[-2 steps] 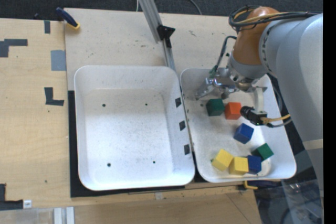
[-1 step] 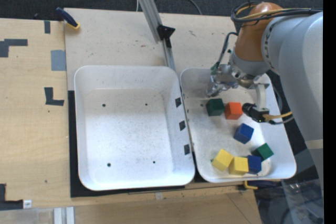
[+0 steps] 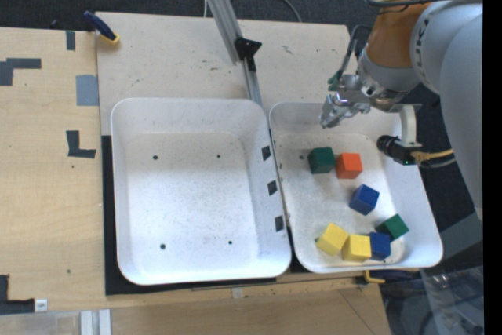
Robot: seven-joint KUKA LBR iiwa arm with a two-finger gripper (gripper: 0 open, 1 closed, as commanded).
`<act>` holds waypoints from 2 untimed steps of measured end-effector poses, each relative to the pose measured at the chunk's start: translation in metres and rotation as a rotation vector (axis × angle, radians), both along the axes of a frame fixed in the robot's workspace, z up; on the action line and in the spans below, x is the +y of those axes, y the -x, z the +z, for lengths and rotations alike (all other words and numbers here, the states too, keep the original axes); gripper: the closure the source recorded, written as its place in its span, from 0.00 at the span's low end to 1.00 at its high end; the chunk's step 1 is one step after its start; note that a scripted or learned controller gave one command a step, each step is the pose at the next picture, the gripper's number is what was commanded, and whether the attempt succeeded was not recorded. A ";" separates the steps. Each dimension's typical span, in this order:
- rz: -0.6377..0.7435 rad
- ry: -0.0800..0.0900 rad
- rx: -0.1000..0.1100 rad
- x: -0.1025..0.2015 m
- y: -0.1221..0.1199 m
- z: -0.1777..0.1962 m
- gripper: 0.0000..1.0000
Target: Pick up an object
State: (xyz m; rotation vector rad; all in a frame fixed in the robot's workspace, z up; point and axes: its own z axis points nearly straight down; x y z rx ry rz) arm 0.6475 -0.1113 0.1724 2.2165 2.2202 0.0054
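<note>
- The grey arm's two-finger gripper [image 3: 336, 115] hangs over the far end of the right shallow white bin [image 3: 416, 192]; whether it is apart or together I cannot tell, and nothing shows in it.
- Nearest below it lie a dark green cube [image 3: 320, 161] and an orange cube [image 3: 349, 165], just beside each other.
- To do the grasp well, I judge it should descend straight on one cube, straddling its free sides rather than the side facing its neighbour.
- A blue cube [image 3: 364, 199] sits alone mid-bin, likely the easiest pick.
- The yellow cubes [image 3: 345, 242], another blue cube [image 3: 380, 245] and a small green cube [image 3: 394, 227] crowd the near rim, leaving little room.
- The left white bin [image 3: 188, 192] offers wide open floor.
</note>
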 end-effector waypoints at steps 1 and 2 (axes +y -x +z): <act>0.000 0.001 0.001 -0.008 0.002 0.058 1.00; 0.000 0.000 0.002 -0.008 0.002 0.099 1.00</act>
